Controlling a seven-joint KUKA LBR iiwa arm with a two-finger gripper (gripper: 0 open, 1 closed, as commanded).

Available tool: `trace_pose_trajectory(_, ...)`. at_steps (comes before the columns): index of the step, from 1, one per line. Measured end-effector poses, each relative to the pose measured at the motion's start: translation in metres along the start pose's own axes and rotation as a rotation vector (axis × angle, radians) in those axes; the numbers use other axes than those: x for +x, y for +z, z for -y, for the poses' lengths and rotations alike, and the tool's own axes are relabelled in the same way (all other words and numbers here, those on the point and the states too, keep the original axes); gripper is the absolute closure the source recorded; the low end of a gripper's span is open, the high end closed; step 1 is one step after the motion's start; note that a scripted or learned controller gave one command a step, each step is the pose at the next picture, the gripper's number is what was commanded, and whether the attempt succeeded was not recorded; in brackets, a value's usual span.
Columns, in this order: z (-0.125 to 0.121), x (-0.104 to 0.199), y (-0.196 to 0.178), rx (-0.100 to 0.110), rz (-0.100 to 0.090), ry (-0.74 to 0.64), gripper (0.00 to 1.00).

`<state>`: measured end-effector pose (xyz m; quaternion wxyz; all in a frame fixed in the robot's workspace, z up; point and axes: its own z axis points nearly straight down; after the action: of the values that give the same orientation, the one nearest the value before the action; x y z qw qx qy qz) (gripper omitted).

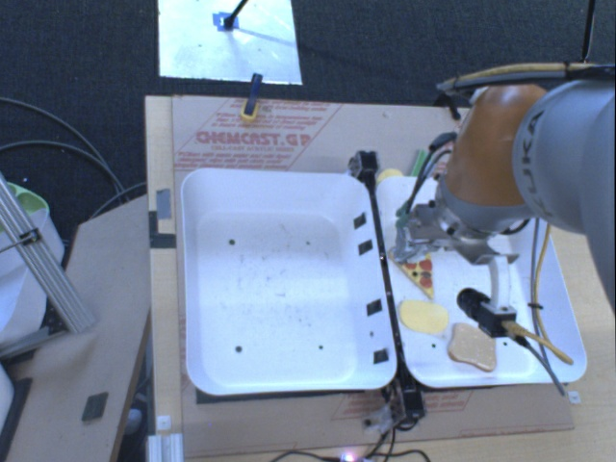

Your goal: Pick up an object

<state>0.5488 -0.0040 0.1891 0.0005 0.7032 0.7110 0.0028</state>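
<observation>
Two shallow white plastic bins sat side by side on the bench; we read the step in hand as the descent toward a pick in the right bin [568, 340]. The grey arm with its orange band [500, 147] reached in from the right, and its two-finger gripper [412, 248] hung low over the near-left part of that bin, just above the triangular red-and-yellow toy pizza slice [420, 277]. We could not tell whether the tool was released or clenched, and nothing was visibly caught in it. We judged the slice the likeliest target; the next move would call for settling onto it, closing, then lifting clear. Also in the right bin lay a pale yellow oval disc [423, 317] just beside a tan toast-shaped piece [472, 346], with a small yellow rounded item [390, 175] at the far rim. The left bin [279, 287] showed bare white floor.
</observation>
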Motion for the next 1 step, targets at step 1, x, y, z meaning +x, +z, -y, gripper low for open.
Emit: trace_pose_trajectory(1,0.0117,0.0734,-0.0147,0.002,-0.001,-0.002,1.00)
